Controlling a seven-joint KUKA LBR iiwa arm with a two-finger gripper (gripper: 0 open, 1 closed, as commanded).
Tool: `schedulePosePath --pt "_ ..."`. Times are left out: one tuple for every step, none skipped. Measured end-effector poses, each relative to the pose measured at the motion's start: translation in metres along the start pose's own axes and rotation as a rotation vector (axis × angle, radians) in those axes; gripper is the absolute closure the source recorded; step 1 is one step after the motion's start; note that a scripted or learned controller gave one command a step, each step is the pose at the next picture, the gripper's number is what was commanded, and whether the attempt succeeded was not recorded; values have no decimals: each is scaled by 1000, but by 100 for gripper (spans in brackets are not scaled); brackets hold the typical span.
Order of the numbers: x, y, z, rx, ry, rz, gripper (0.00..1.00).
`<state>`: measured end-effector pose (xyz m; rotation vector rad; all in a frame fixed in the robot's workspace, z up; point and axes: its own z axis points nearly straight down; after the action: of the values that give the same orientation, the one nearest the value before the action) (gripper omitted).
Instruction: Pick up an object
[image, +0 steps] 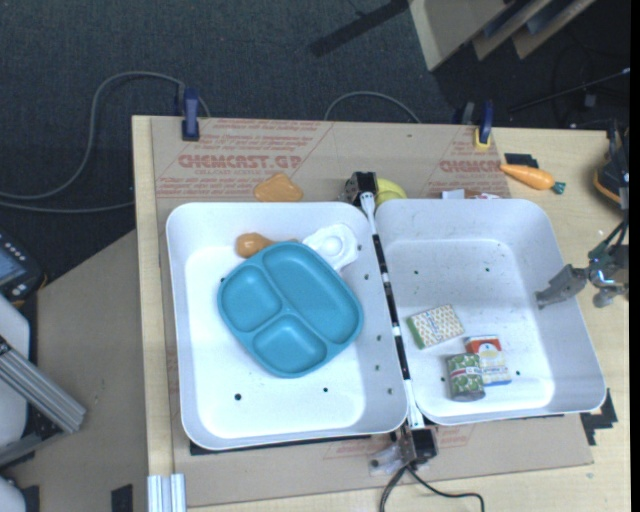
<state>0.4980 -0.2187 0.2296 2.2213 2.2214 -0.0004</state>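
Bins of white plastic are set side by side on a brown board: the left bin (200, 400) and the right bin (560, 380), touching along their inner rims. The gripper (588, 280) is seen at the right bin's far right rim, over the sloping wall and apart from everything in the bin. Nothing is seen in its grasp; whether it is released or clenched cannot be told, since it is small and partly cut off by the frame.

Three small things are gathered in the near half of the right bin. A flat patterned packet (436, 326) lies closest to the divide. A green can (464, 376) lies on its side just below and to the right of the packet, and a red and white box (490, 360) is pressed against the can's right side. All three are well apart from the gripper.

In the left bin a blue divided plate (290, 308) is laid near the middle. An orange lump (252, 243) sits at the plate's upper left edge, and a white piece (332, 243) touches its upper right edge.

Outside the bins, on the board, an orange blob (278, 188) is found behind the left bin, a yellow ball (389, 190) behind the divide, and a toy carrot (530, 178) near the back right corner. Two blue clamps (190, 112) are fixed on the board's back edge.
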Motion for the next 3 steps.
schedulePosePath --pt "69 -20 46 6 6 -5 0" --pt "110 -17 145 -11 -9 0 0" --pt "107 -14 129 -20 -12 4 100"
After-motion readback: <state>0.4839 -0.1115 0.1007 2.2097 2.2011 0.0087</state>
